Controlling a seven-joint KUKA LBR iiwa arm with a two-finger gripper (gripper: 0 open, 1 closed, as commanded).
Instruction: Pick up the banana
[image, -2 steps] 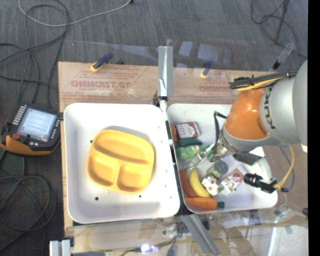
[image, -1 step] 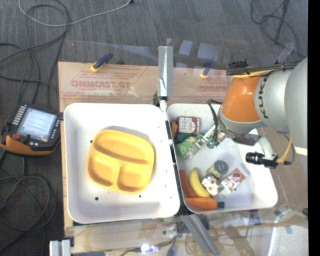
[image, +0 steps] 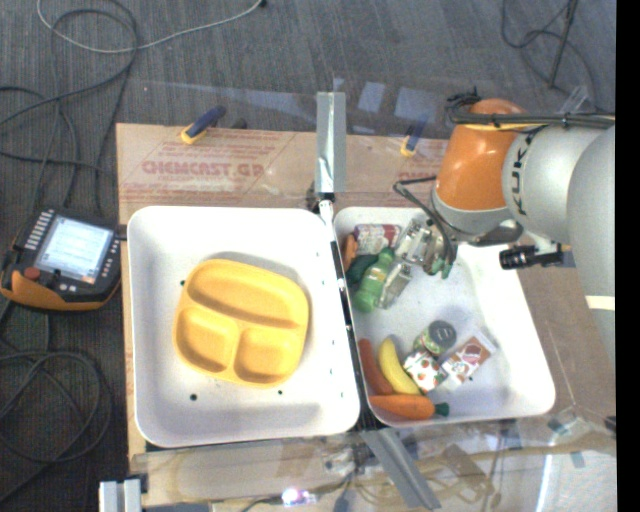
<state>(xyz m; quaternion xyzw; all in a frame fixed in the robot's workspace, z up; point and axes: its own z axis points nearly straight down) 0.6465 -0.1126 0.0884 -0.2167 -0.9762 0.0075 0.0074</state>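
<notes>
The banana (image: 397, 366) lay near the front edge of the right bin (image: 520, 330), wedged between a red sausage-like piece (image: 373, 366) and a small carton (image: 422, 371) with a carrot (image: 403, 406) just in front, so a descent there risked closing on a neighbour or pushing the fruit against the bin's left wall. The gripper (image: 412, 262) hung well apart from it near the back-left corner, over a green bottle (image: 374, 280), its fingers seemingly spread and holding nothing, and a drop from there would likely catch the bottle instead. Both white bins sat on a brown board with clamps at its back edge, the left bin (image: 150, 330) carrying a yellow divided tray (image: 242, 320), with grey carpet, loose cables and a teach pendant (image: 65, 258) beyond the board's left edge
</notes>
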